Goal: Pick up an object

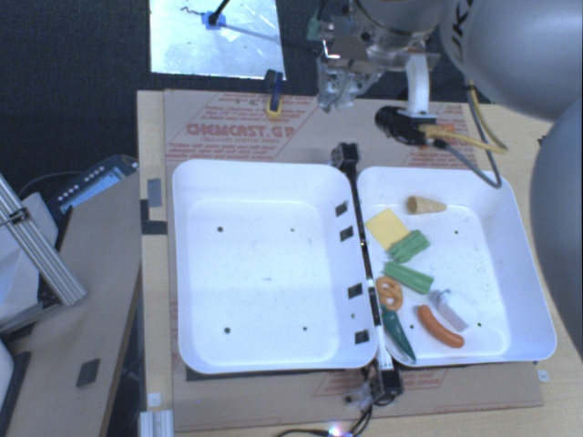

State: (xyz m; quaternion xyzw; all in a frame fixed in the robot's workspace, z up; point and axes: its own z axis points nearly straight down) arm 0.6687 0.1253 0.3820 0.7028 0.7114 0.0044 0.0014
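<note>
above the bins, gripper (335, 87), right bin (510, 244) holding toys

**Even overhead light, soft detail, one patch of glare**

The scene is brightly and evenly lit from above. The two white bins (264, 271) read almost blown out, with only faint grey shading along their inner walls. Shadows under the small items are short and weak. A reflective sheet (214, 25) beyond the bench's far edge glares pale blue-white. The arm (510, 35) near the top right corner looks soft and slightly blurred. Overall detail is grainy.
</note>
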